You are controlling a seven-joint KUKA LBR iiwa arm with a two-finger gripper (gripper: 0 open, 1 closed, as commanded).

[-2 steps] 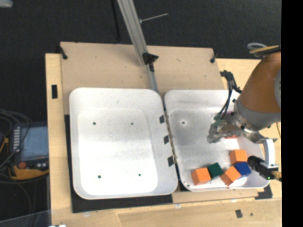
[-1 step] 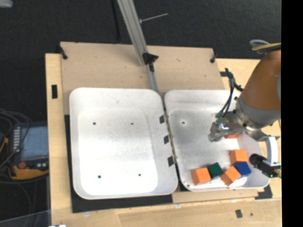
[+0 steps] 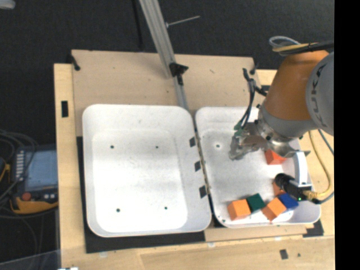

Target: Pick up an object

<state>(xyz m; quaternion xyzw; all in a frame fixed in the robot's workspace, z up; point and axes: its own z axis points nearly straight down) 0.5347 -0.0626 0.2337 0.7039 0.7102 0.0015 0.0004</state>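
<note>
My gripper (image 3: pixel 239 148) hangs over the upper middle of the right bin (image 3: pixel 225 176), pointing down and left, with nothing visible between its fingers. Along the bin's near edge lie an orange block (image 3: pixel 239 208), a dark green block (image 3: pixel 256 202), a second orange block (image 3: pixel 275 208) and a blue block (image 3: pixel 288 201). A red-orange block (image 3: pixel 274 158) sits just right of the gripper, partly under the wrist. All the blocks lie apart from the fingertips.
The left bin (image 3: pixel 140 167) sits beside the right one, with small clips on the wall between them. A slanted metal rail (image 3: pixel 160 35) runs from the top down to the bins' far edge. A box with cables (image 3: pixel 34 176) stands off the bench at left.
</note>
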